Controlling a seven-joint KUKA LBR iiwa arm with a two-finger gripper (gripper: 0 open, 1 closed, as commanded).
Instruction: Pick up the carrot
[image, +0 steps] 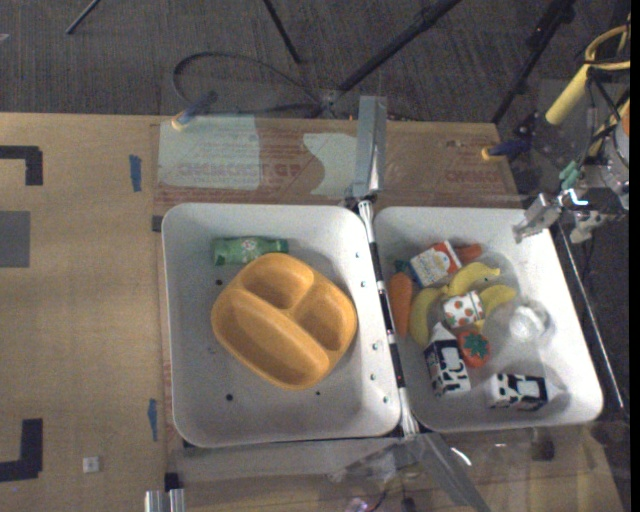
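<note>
— Carrot (400, 303)?
— Orange, lying lengthwise at the left side of the right bin (575, 330), close against the wall shared with the left bin (185, 330). Touching a yellow banana (426, 312) on its right.

— Around it?
— A small white carton (435, 264) with a red and blue print just above, lettering too small to read. A second banana (474, 276) next to that. A white cup with red spots (462, 311) in the middle of the pile, a strawberry (474, 348) below it. Two black-and-white cow-patterned cartons, one (447, 368) upright by the strawberry, one (518, 390) near the front right corner. No legible writing on either. Something clear and glassy (527, 322) toward the right.

— Left bin?
— An orange sectioned plate (284, 318) in the centre, a green packet (248, 248) behind it, print unreadable.

— Gripper?
— Gripper (532, 218) up at the right bin's far right corner, well apart from the carrot, holding nothing. Opening impossible to tell.

— Writing elsewhere?
— Faint reversed letters on the cardboard (225, 165) behind the bins on the worktop (80, 330); not readable.
</note>
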